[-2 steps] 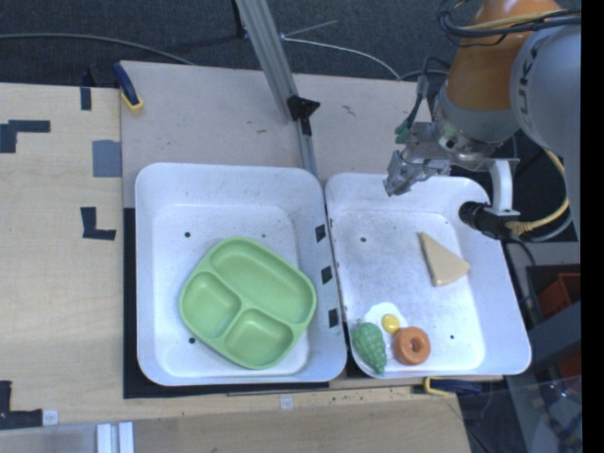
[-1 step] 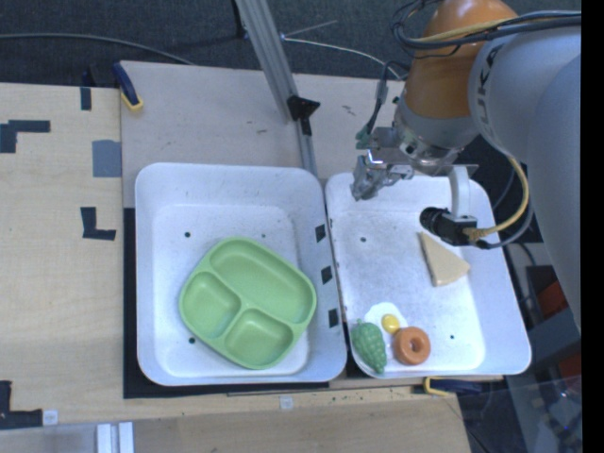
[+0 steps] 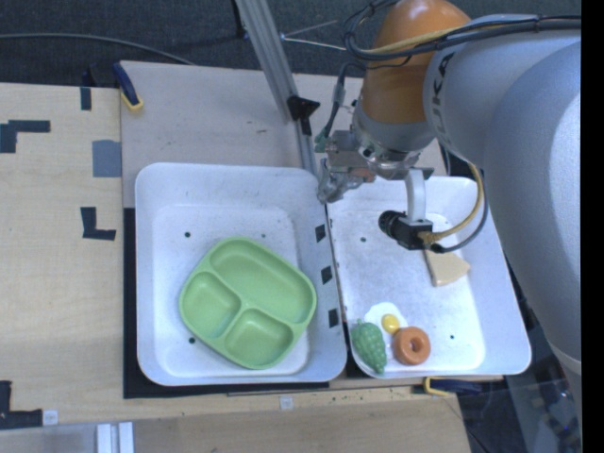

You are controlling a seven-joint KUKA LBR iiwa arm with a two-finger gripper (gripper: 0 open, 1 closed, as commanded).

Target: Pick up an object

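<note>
My gripper (image 3: 330, 187) hangs low over the far end of the divider between the two bins, under the orange band (image 3: 406, 55) of the arm. In the right bin (image 3: 472, 333) a tan wedge (image 3: 445, 268) lies near the middle right. At that bin's near left corner lie a fried egg (image 3: 385, 320), a green bumpy vegetable (image 3: 370, 347) and an orange ring (image 3: 411, 345), close together. A green divided plate (image 3: 247, 302) lies in the left bin (image 3: 143, 253). I see nothing held at the gripper.
A black connector (image 3: 400, 227) on a yellow cable hangs from the wrist over the right bin. A slanted metal strut (image 3: 269, 55) rises behind the bins. The grey arm covers the right bin's far right side.
</note>
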